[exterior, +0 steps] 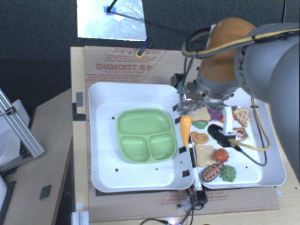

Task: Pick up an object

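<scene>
The gripper (190, 102) hangs low at the right bin's (272, 172) upper left, just above the carrot (185, 128) and bread slice (204, 154). Whether its jaws are open cannot be told; nothing appears lifted yet.

Arm (269, 62): grey, smooth rounded casing, bulky link. Orange band (227, 46) above wrist, glossy, dome-shaped. Dark lettering on grey casing beside band, partly visible, unreadable. Black and yellow cables loop across band; yellow cable trails below wrist. Wrist assembly: metallic, dark fittings, small parts blurred. Gripper (187, 104): dark, detail indistinct.
</scene>
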You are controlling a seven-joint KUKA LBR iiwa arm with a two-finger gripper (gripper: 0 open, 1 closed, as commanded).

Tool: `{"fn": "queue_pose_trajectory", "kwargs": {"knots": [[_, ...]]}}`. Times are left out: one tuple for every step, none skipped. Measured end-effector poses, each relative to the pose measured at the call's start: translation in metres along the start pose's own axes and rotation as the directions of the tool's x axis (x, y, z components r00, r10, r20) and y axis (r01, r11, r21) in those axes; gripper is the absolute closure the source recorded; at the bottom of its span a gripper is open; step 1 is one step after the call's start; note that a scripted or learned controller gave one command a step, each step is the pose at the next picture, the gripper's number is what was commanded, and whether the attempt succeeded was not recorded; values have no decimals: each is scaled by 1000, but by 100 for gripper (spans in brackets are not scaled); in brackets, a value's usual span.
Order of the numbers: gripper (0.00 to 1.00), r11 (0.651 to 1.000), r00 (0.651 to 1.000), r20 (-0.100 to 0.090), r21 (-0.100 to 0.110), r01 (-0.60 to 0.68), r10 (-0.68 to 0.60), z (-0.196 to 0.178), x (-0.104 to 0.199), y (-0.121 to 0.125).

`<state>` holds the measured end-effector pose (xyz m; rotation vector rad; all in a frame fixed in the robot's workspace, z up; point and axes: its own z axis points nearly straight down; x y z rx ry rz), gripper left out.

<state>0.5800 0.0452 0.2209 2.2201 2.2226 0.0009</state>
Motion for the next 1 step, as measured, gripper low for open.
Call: {"fn": "queue_pose_trajectory", "kwargs": {"knots": [[100,1000,1000,-1,0,4,-4,-10,8,-12]]}}
